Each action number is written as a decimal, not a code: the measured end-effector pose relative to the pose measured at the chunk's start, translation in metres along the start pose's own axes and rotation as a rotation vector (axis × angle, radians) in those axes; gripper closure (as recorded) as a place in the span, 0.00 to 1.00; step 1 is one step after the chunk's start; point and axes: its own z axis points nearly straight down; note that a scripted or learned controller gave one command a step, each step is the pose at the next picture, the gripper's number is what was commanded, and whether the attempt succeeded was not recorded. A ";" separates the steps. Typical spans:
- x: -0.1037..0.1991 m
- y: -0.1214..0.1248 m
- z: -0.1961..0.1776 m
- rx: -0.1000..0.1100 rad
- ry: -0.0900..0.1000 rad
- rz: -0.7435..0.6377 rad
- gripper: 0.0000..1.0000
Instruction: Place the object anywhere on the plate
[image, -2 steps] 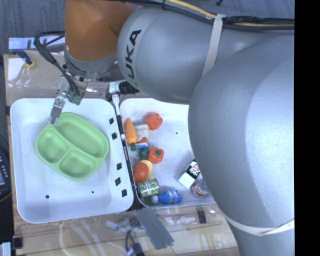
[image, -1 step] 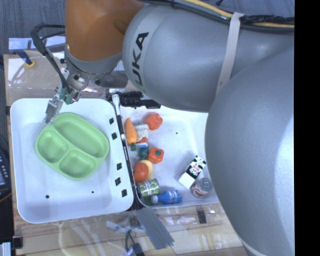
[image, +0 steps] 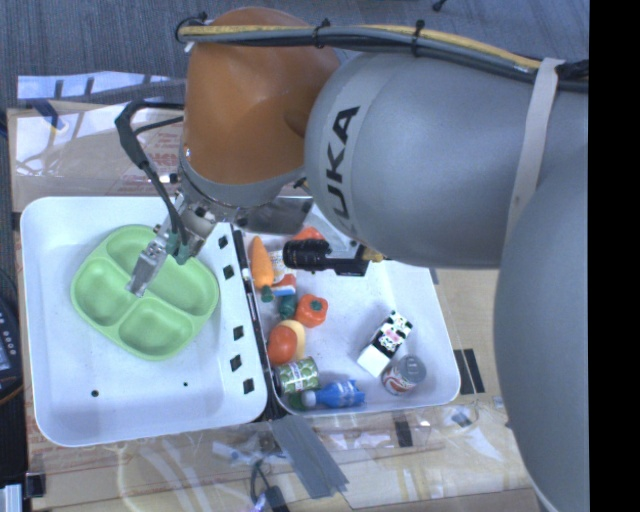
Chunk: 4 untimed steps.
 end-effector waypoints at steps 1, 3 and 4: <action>0.047 0.020 0.015 0.001 0.001 0.105 0.00; -0.038 0.063 0.145 0.010 0.005 0.211 0.00; 0.005 0.027 0.206 -0.015 -0.005 0.287 0.00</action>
